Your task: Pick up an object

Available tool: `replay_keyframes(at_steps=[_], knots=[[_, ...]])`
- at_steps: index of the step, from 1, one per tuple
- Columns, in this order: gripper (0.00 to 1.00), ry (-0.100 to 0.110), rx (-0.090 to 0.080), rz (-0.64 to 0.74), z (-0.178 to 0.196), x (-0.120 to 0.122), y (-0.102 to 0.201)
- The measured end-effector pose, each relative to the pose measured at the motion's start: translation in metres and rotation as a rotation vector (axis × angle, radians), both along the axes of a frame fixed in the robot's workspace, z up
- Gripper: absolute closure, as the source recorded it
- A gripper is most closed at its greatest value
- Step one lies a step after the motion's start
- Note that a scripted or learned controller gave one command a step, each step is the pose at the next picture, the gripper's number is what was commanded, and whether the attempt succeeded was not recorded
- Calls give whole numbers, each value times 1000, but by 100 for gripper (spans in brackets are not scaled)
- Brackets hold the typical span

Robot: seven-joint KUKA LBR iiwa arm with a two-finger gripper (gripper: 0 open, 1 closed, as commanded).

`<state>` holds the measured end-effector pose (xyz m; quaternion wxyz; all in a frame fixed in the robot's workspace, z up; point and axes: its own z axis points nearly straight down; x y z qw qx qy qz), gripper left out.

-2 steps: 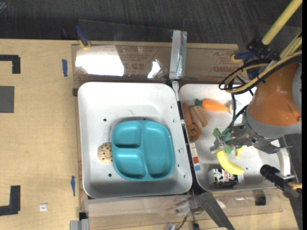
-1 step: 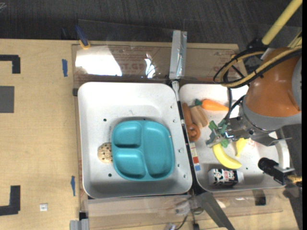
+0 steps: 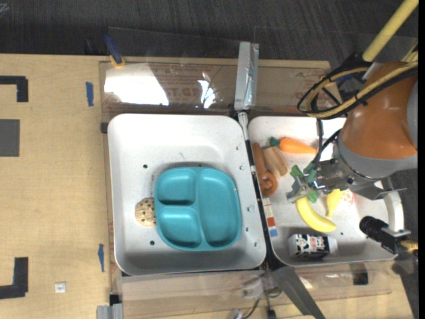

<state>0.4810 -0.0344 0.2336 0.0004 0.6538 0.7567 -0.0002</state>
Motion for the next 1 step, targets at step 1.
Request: replay_keyframes(at_steps=[1], knots=[[100, -1, -1, -336, 87, -1, -11]])
